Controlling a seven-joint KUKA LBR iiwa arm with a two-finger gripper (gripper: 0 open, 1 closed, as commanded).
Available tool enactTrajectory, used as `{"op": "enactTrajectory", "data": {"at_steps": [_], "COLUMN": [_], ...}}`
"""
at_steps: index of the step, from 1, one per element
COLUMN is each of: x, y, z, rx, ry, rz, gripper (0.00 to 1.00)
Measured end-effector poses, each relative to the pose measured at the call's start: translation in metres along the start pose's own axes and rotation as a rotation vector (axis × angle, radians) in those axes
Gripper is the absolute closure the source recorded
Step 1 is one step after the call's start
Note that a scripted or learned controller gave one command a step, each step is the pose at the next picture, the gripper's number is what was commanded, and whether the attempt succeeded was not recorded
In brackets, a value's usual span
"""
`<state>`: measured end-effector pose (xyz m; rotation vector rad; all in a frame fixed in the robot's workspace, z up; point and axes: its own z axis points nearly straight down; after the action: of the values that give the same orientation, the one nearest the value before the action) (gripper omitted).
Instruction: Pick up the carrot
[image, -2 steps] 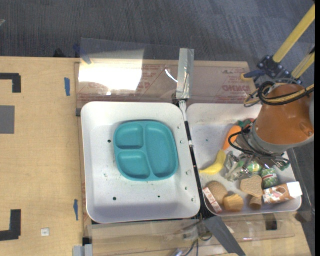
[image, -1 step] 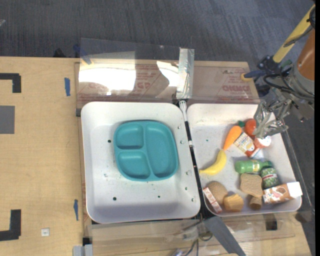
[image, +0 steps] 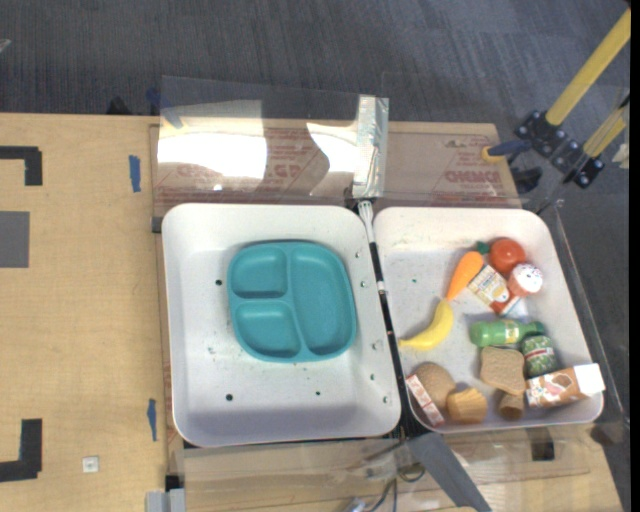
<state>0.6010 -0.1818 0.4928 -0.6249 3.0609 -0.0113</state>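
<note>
Bins sit side by side on the worktop (image: 80, 300). A teal divided plate (image: 293, 300) lies in the middle of the left bin (image: 190, 400), with bare white floor all around it. The right bin (image: 410, 250) holds the carrot (image: 464, 273), which lies tilted in the upper middle with its green tip just beside a tomato (image: 507, 251). A small printed packet (image: 487, 288) touches the carrot's lower right side, and a banana (image: 431, 329) lies just below it. Further down are a green bottle (image: 503, 331), a bread slice (image: 502, 369), a juice carton (image: 563, 386) and a brown muffin (image: 466, 404). The bin's upper left floor is open. The arm and its end effector are out of the frame, so its state cannot be told.
</note>
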Motion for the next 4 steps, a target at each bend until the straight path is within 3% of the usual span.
{"op": "enactTrajectory", "data": {"at_steps": [1, 2, 3, 4], "x": [0.074, 0.073, 0.090, 0.088], "y": [-0.014, -0.013, -0.005, 0.060], "z": [0.052, 0.052, 0.207, 0.323], "rx": [-0.013, -0.013, -0.020, -0.023], "ry": [0.009, 0.008, 0.010, 0.012], "rz": [-0.564, -0.566, -0.628, -0.562], "gripper": [1.00, 0.00, 0.00, 0.00]}}
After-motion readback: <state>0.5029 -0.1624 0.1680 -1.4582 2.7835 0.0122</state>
